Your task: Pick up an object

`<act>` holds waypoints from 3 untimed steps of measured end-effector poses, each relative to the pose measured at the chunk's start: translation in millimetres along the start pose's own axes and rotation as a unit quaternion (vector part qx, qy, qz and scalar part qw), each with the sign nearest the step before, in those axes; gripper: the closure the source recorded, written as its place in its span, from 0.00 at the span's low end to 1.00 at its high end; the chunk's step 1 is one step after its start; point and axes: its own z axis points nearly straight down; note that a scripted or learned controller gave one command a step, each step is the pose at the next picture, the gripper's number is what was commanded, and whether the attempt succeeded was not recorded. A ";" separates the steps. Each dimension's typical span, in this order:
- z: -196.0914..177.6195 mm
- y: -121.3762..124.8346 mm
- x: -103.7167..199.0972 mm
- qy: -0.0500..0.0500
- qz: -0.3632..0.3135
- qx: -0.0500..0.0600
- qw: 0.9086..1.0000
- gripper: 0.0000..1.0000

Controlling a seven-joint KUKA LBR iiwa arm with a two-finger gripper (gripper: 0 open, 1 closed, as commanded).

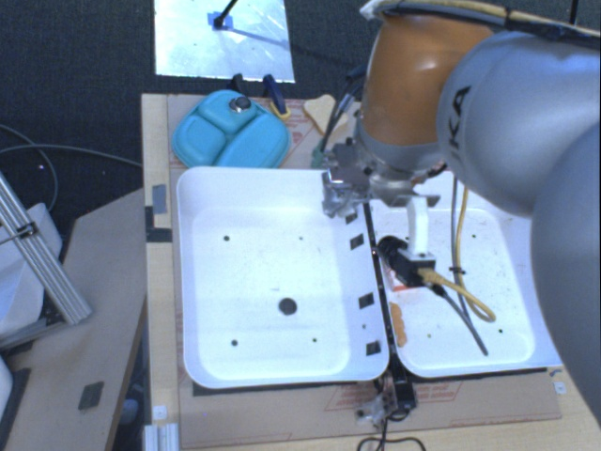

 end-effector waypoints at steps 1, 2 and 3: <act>100.9 30.3 9.8 -0.001 -0.002 0.010 1.000 1.00; 95.8 -83.8 29.2 0.001 -0.005 0.012 1.000 1.00; 206.2 -52.8 -7.6 -0.001 0.000 0.006 1.000 1.00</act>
